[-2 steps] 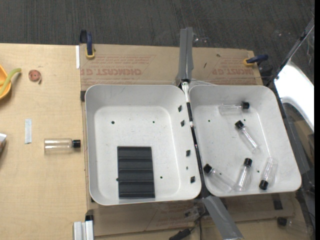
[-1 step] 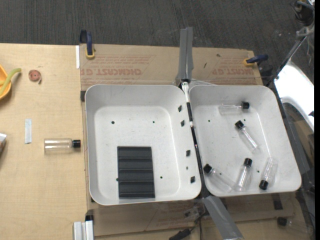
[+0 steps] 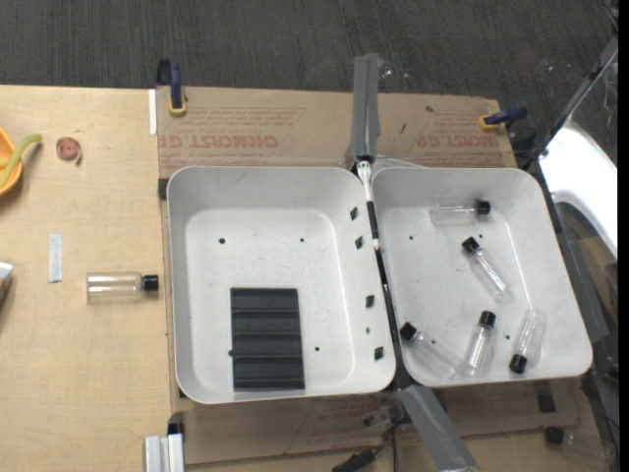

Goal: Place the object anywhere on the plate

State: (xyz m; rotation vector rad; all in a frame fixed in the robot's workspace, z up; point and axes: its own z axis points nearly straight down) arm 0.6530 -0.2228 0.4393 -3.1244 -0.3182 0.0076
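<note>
A black ridged plate (image 3: pixel 265 339) lies flat in the front middle of the left bin (image 3: pixel 197 205). Several clear vials with black caps lie loose in the right bin (image 3: pixel 531 195). One vial (image 3: pixel 459 212) is near the back. Another vial (image 3: pixel 486 266) lies slanted in the middle. Three more vials (image 3: pixel 479 342) lie along the front wall, apart from each other.
A further clear vial (image 3: pixel 120 284) lies on the cardboard bench left of the bins, by a white strip (image 3: pixel 55 258), a small reddish disc (image 3: pixel 67 147) and a yellow object (image 3: pixel 12 160). Clamps (image 3: pixel 169 75) hold the back edge. A white curved part (image 3: pixel 585 170) stands at the right.
</note>
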